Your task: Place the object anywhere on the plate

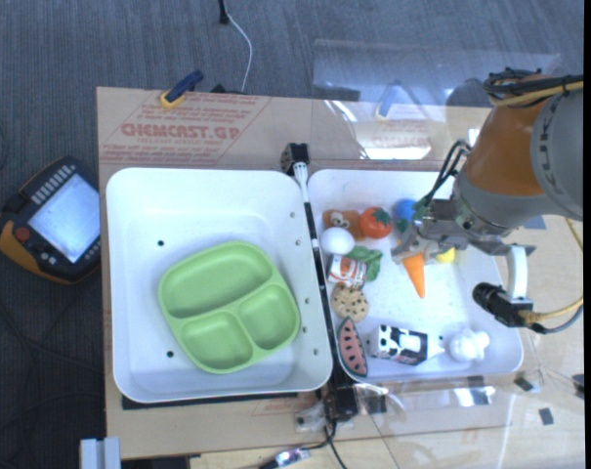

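Camera view, as you see it: claw low in the right bin, fingers closed around the top of the orange carrot. Green divided plate lies in the left bin, well apart from the carrot.

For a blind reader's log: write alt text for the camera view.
The arm's gripper hangs over the right bin just above a toy carrot, among toy foods including a tomato and a cookie. A green divided plate lies in the left bin.
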Available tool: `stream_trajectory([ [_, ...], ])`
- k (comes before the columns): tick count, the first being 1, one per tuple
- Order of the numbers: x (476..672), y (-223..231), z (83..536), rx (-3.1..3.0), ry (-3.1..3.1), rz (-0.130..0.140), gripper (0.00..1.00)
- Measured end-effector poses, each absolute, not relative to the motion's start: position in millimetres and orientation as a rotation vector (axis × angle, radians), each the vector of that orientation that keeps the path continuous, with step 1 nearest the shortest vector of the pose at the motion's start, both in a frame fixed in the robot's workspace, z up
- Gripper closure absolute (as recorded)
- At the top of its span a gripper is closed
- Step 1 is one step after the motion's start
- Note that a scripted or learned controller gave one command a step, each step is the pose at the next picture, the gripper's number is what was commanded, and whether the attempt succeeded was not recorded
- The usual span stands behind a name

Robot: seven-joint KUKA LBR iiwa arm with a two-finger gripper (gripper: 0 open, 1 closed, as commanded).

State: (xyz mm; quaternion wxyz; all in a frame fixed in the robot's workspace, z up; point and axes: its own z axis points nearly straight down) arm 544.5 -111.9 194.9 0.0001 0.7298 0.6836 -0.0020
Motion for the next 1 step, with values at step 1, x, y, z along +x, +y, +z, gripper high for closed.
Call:
stream_trajectory([
  [1,544.6,-112.0,194.9,2.293,2.147,-0.006,0.0],
])
